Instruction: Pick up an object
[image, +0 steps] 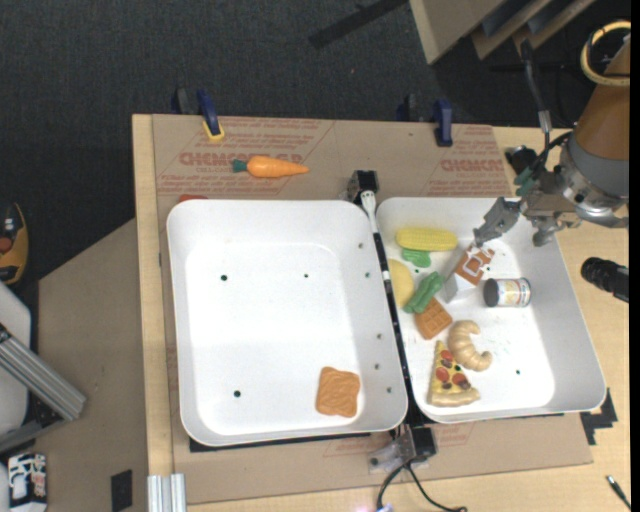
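1. We judge the reach is under way: the pincer (490, 228) hangs at centre right of the frame, over the right bin (575, 350), just above a small red-and-white object (474, 265); its grip we cannot tell.
2. Next, we'd descend and close.
3. The table (330, 145) sits on dark carpet; a toy carrot (272, 167) lies upper left.

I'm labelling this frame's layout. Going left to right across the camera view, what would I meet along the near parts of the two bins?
Orange toast slice in the left bin → pizza slice in the right bin, with the croissant just behind it.
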